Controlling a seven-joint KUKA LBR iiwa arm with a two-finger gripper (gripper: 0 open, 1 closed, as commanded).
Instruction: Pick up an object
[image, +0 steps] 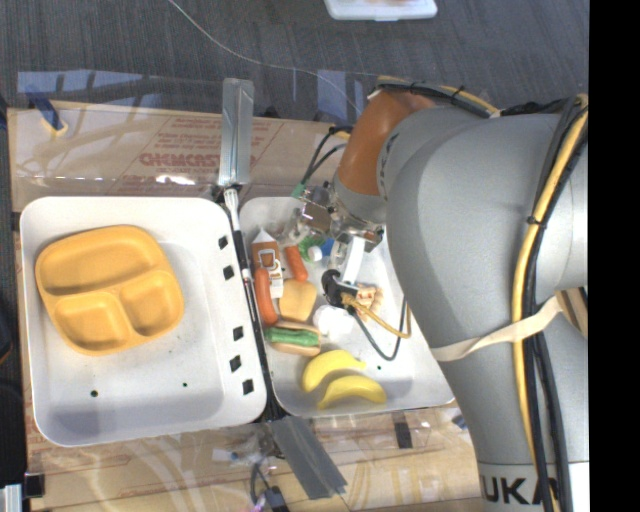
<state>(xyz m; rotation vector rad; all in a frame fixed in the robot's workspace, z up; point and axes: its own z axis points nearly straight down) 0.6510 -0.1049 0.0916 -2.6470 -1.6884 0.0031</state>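
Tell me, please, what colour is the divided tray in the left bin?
Yellow-orange divided tray, per the camera view.

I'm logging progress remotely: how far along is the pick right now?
Done: the gripper is down in the right bin, above the pile of toy food. In hand: nothing visibly held. Left: the banana and hot dog lie in the bin; the yellow tray sits in the left bin.

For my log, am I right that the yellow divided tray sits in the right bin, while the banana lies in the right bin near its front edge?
Not quite: in the camera view the yellow divided tray sits in the left bin, not the right. The banana does lie in the right bin near its front edge.
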